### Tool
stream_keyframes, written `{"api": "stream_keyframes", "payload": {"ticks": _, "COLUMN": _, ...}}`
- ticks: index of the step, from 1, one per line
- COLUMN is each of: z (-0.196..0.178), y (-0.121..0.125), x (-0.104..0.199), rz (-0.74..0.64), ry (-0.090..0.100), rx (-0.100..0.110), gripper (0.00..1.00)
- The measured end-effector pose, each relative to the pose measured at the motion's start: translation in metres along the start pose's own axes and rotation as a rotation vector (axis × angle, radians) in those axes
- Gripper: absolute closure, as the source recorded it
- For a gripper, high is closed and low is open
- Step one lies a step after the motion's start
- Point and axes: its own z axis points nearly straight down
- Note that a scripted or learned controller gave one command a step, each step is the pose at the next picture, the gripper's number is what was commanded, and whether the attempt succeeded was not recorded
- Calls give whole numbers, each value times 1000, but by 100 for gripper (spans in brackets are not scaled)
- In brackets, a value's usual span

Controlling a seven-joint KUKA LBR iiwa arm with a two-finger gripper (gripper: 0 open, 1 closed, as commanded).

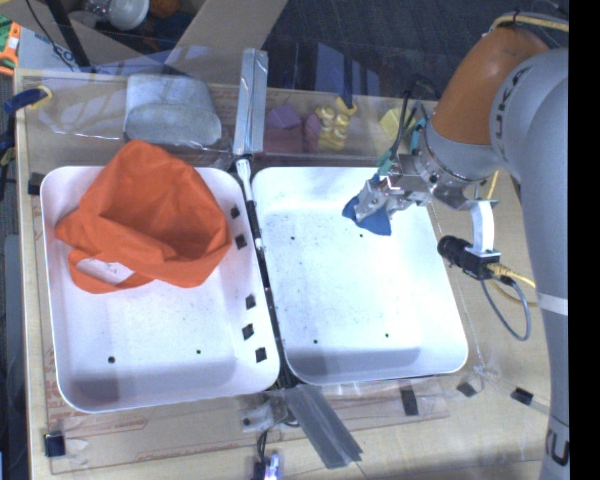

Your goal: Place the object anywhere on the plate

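Observation:
My gripper (378,204) is over the far part of the right bin (420,338), reaching in from the right. A small blue object (372,220) sits between its fingertips, and the gripper is shut on it. The object's lower half pokes out below the fingers, close over the white bin floor. In the left bin (150,368) lies a large orange, crumpled-looking thing (150,218) that covers the far half; I cannot make out a plate's shape in it.
A raised divider (255,268) with black clips separates the two bins. Behind them lie a grey lump (173,111), purple and yellow toys (320,123) and a cardboard box (170,8). A black cable fitting (470,255) juts from the arm at the right bin's edge.

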Motion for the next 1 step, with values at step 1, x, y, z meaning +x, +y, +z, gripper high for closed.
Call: {"api": "stream_keyframes", "payload": {"ticks": 1, "z": 34, "y": 34, "x": 57, "rz": -83, "ry": -1, "rx": 0, "gripper": 100}}
